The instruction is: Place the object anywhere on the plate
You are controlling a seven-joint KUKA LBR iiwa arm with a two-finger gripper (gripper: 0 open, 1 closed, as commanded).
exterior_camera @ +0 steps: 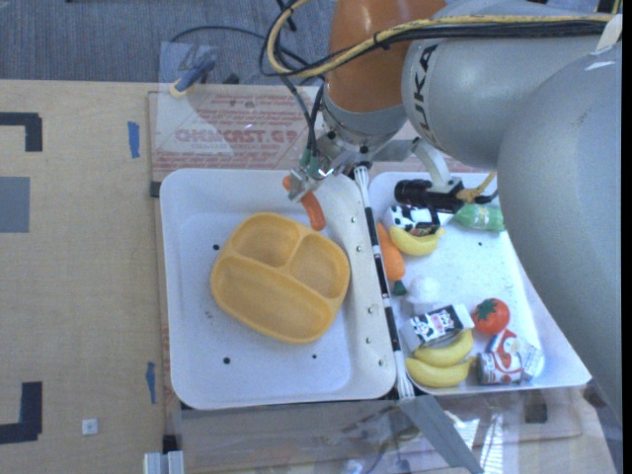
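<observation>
1. Two white bins sit side by side on the counter point(79, 265). The left bin point(188, 294) has a yellow divided plate point(279, 276) in it, three compartments, sitting a bit turned.
2. The right bin point(513, 275) is the cluttered one: a banana point(415, 242) near the top, a black-and-white cow-looking toy point(420, 205) touching it, a green thing point(479, 217) just beside that, a carrot point(392, 261) along the divider, a tomato point(491, 315), a second banana point(441, 358) at the bottom, plus a small black-and-white box point(436, 324) and a red-and-white packet point(506, 358).
3. The task's thing looks like a small orange sausage-shaped object point(313, 210). It hangs right below the claw point(308, 181), above the left bin's back right corner, just off the plate's far rim and not on the plate.
4. The claw seems clamped on that object's top end, fingers close together, though it's small and a bit blurry there.
5. The arm point(494, 77) comes in from the right, big grey link across the top right, orange band point(380, 38) above the wrist, wrist pointing down and left toward the left bin.
6. The arm covers the right bin's far right edge and back corner, and cables point(296, 28) loop over the top.
</observation>
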